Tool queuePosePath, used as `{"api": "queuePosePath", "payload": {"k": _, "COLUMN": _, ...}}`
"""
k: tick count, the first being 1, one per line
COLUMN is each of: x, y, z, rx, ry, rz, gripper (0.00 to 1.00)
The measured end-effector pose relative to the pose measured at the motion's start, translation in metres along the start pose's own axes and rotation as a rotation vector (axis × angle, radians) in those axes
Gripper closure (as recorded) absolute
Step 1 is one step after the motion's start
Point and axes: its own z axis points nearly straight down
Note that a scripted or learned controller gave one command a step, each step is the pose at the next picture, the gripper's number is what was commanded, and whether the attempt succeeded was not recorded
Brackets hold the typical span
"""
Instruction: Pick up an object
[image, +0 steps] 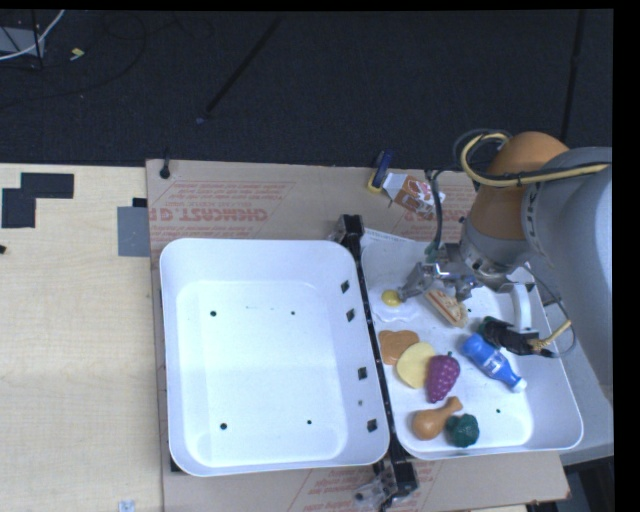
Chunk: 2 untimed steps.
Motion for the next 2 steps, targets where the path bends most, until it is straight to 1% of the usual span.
{"api": "queuePosePath", "payload": {"k": 1, "x": -0.001, "y": 0.001, "z": -0.013, "rx": -0.005, "ry": -0.001, "rz": 0.0, "gripper": 1.0}}
{"api": "queuePosePath", "payload": {"k": 2, "x": 0.061, "y": 0.0, "z": -0.102, "rx": 0.0, "ry": 0.007, "rz": -0.004, "gripper": 1.0}}
